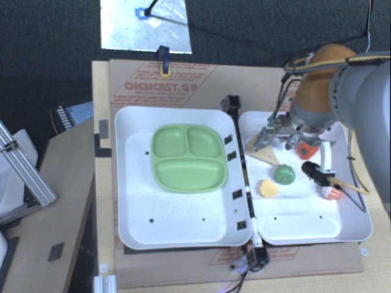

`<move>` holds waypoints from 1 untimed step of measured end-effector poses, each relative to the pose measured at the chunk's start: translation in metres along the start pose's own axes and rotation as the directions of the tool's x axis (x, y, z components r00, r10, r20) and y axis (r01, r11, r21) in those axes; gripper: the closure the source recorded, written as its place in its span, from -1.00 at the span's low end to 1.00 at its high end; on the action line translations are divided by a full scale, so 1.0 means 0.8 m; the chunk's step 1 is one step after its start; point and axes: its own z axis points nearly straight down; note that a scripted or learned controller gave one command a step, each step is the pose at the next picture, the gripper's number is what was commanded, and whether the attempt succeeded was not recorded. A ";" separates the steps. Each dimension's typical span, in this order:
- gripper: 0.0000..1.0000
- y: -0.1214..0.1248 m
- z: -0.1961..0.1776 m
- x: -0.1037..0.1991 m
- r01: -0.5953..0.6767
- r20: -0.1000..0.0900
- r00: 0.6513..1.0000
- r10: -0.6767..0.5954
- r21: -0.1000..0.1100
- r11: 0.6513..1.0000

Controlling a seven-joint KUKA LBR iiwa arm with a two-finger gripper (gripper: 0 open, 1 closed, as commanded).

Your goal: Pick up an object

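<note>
A left bin was seen to hold a green divided plate, set toward the bin's 12 o'clock side, with nothing loose around it. The loose things were all gathered in the right bin. A tan wedge was laid flat near that bin's 10 o'clock corner, its long axis running roughly from 10 to 4 o'clock. A yellow lump was found at 6 o'clock of the wedge, a little apart from it, and a green ball just beside the wedge's 4 o'clock tip.

The gripper was lowered over the bin's 11 o'clock part, carried by the grey arm from 3 o'clock. Whether it was spread or closed could not be made out, and nothing was seen held in it. A red piece was placed at 4 o'clock of it, near by.

The wedge was judged the likeliest target: it lay directly at 6 o'clock of the gripper, nearly touching, so a short shift that way would be needed, with the closing line set across the wedge's long axis.
</note>
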 end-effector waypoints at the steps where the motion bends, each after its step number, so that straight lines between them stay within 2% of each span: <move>1: 1.00 0.002 -0.018 0.000 0.001 0.001 1.000 -0.001 -0.006 1.000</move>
